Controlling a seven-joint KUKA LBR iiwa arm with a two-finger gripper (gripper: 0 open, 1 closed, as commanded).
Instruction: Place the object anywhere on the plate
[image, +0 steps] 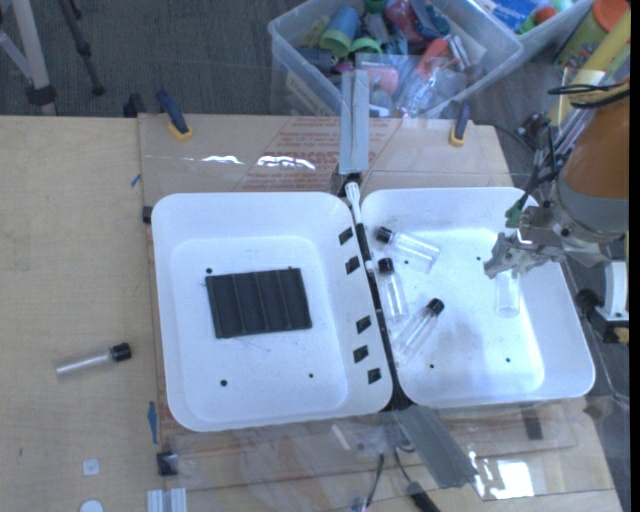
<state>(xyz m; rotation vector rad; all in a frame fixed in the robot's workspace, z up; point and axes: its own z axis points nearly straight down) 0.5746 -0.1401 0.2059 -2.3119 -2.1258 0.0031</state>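
Note:
A black ribbed plate (259, 302) lies flat in the left white bin (180, 390). Over the right side of the right bin (570, 370), my gripper (507, 272) is shut on a clear vial (507, 298). The vial hangs upright below the fingers, and its top end is hidden between them. Three more clear vials with black caps lie in the right bin's left half: one (408, 246) near the back, one (391, 292) along the divider, and one (420, 325) lying at a slant in the middle.
Another capped vial (92, 358) lies on the wooden bench left of the bins. A clear tote (400, 50) of colourful items stands behind the bins. Black clips (360, 325) line the ridge between the two bins. Cables (560, 140) hang at the right.

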